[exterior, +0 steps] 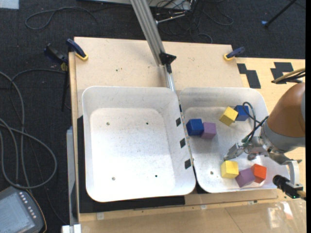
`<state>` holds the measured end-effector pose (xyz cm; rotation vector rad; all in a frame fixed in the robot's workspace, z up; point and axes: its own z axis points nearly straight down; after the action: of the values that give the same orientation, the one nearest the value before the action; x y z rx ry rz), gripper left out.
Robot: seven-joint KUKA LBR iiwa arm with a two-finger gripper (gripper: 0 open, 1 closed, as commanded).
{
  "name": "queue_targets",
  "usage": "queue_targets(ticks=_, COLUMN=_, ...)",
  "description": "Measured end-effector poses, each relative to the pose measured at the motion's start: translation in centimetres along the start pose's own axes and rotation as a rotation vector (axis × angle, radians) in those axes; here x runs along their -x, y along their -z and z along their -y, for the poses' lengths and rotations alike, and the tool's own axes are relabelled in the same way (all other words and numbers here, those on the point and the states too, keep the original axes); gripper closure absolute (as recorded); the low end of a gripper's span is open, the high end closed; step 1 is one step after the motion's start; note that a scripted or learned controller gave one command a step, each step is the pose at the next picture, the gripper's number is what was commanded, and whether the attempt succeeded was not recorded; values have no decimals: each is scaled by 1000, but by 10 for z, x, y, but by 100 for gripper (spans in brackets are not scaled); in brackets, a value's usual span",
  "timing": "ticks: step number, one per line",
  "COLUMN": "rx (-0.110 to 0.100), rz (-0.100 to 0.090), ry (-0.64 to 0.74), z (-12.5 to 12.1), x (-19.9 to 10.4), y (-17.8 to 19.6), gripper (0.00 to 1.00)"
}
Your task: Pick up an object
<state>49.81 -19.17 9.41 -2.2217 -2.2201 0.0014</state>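
The right bin holds several small cubes. A blue cube and a purple cube sit side by side near its left wall. Toward the back lie a yellow cube and another blue cube. At the front, a yellow cube, a purple cube and an orange cube cluster together. My gripper reaches in from the right, just behind the front yellow cube. It is open, with nothing between its fingers.
The left bin adjoins the right one along a shared middle wall. A slanted metal pole rises from the bench behind the bins. Clamps hold the board's back corners.
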Motion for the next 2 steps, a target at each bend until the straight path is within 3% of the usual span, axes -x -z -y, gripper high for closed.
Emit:
queue_targets(ticks=1, rx=4, rz=0, ry=0, z=-1, x=0, y=12, gripper=100)
queue_targets(ticks=2, rx=7, rz=3, ry=3, z=-3, x=3, y=54, gripper=100)
